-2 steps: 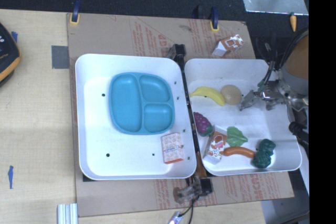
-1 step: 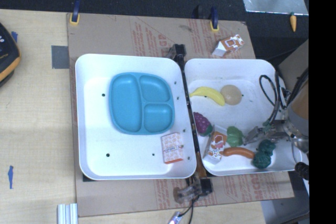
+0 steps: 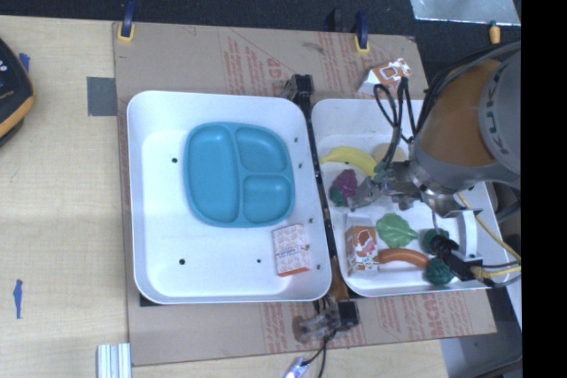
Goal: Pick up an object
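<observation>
The right bin (image 3: 347,283) holds several small objects: a yellow banana (image 3: 351,158), a purple grape bunch (image 3: 344,185), a green leaf-shaped piece (image 3: 396,230), an orange carrot-like piece (image 3: 403,257), a dark green piece (image 3: 438,272) and a small brown-and-white packet (image 3: 361,249). My gripper (image 3: 386,188) hangs low over the middle of this bin, just right of the grapes and above the green leaf. The wrist hides its fingers. The grey arm with its orange band (image 3: 461,124) reaches in from the right.
The left bin (image 3: 155,190) holds a blue divided plate (image 3: 237,173) and a small red-and-white packet (image 3: 291,249) near its front right corner. Another small packet (image 3: 390,73) lies on the cardboard behind the right bin. Cables trail from the wrist over the right bin.
</observation>
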### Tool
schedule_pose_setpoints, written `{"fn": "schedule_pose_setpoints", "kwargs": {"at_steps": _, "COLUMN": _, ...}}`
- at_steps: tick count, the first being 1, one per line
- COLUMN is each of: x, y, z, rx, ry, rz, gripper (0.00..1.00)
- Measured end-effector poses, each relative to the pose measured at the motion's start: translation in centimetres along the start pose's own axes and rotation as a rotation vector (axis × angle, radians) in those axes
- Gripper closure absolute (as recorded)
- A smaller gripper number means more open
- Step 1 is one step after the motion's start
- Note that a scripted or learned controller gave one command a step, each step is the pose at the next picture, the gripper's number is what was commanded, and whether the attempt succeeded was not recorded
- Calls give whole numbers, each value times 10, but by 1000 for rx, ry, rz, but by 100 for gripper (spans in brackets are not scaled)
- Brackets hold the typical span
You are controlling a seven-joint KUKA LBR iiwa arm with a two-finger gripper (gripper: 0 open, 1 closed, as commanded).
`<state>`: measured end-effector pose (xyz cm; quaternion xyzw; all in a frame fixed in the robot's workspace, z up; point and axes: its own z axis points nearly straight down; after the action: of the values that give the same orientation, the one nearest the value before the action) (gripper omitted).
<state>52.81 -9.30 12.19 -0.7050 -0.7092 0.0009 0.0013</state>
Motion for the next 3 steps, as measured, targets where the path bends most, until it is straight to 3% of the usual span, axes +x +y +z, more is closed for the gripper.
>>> {"fn": "schedule_pose_setpoints", "kwargs": {"at_steps": 1, "x": -67, "y": 22, "z": 22, "rx": -1, "ry": -1, "rz": 4, "gripper": 0}}
{"fn": "schedule_pose_setpoints", "kwargs": {"at_steps": 2, "x": -41, "y": 87, "z": 15, "rx": -2, "ry": 1, "rz": 2, "gripper": 0}}
{"fn": "schedule_pose_setpoints", "kwargs": {"at_steps": 3, "x": -58, "y": 21, "z": 30, "rx": 1, "ry": -1, "rz": 1, "gripper": 0}}
